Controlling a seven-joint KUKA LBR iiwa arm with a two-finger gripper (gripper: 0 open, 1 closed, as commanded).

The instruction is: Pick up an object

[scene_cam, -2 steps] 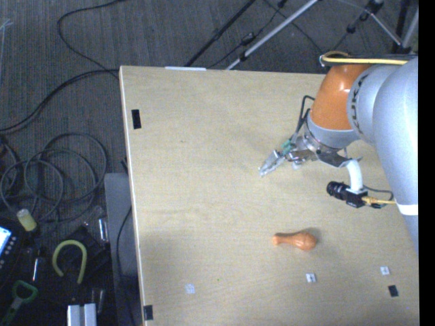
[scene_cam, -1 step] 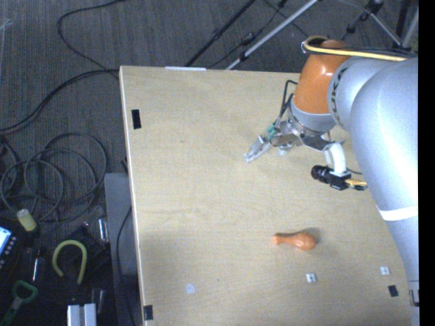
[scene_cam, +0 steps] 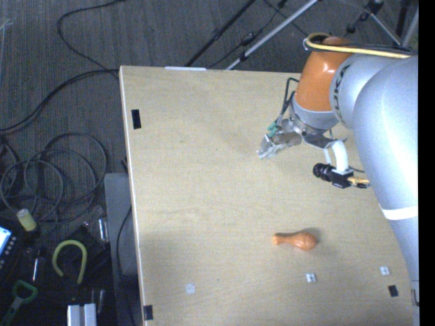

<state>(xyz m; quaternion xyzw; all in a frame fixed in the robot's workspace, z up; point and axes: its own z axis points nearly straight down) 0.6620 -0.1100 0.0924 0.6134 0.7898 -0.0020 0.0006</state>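
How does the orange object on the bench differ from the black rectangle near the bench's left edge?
The orange object is rounded and pear-like, tapering to a narrow neck at its left; the black rectangle is flat with straight sides. The orange object lies at the near right of the bench, below the gripper; the black rectangle sits at the far left. Both rest on the tan bench top.

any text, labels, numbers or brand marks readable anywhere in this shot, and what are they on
None can be read.
Black tab on the tan board: blank, no characters visible.
Small white squares near the orange object: too small to read.
Lit screen at the left edge: blurred.
Arm and claw: no legible marking.
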